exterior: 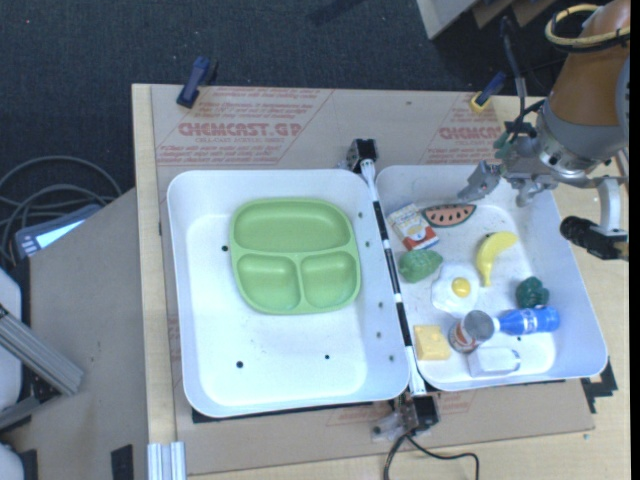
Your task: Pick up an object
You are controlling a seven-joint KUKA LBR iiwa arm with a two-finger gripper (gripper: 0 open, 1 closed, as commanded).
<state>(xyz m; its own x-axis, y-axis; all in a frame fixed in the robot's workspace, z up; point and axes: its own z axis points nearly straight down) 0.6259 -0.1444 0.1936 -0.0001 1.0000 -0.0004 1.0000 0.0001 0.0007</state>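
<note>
Your gripper (pixel 478 184) hangs over the right bin's (pixel 585 298) far edge, just above the watermelon slice (pixel 449 214), likely lining up on it. The slice lies flat among the toys; whether the jaws are spread, I cannot tell.

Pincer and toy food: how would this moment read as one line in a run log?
pincer: above right bin's far edge | nearest: watermelon slice | held: nothing seen | left bin: green tray

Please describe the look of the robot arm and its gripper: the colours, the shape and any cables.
The arm has an orange band and a grey metal wrist below it. The gripper is grey metal with thin fingers. A dark cable runs beside the wrist.
</note>
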